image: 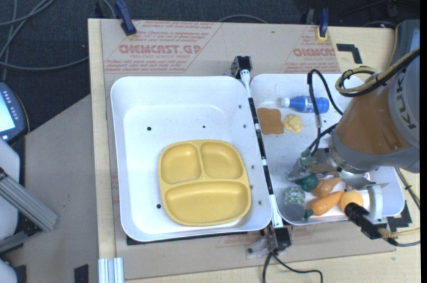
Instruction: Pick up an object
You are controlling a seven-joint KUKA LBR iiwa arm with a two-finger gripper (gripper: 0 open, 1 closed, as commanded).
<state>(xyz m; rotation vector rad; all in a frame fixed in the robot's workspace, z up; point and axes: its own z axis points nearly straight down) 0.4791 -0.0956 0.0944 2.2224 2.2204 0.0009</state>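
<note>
Tool point(309, 169) low inside the right bin point(283, 149), toward its near left part, at the end of the grey arm point(373, 128). Grip state impossible to tell, hidden by the wrist. Just under the tool tip and seemingly touching it, a small teal object point(309, 181); too small and too covered to read its long axis.

Just nearer the camera than the tool, a round greenish object point(293, 195), close to the bin's front rim. Near-right of the tool, an orange carrot point(325, 203), long axis slanting from near-left to far-right, thin end toward the front rim. Little free room on that side. Open bin floor left of the tool as far as the wall shared with the left bin point(173, 108).

Well beyond the tool: a brown square point(270, 121), a yellow lump point(293, 122) and a blue bottle point(305, 103) lying crosswise, white cap pointing left. Far left of the tool, a yellow divided plate point(203, 181) in the left bin. Both bins on the desk point(167, 48).
</note>
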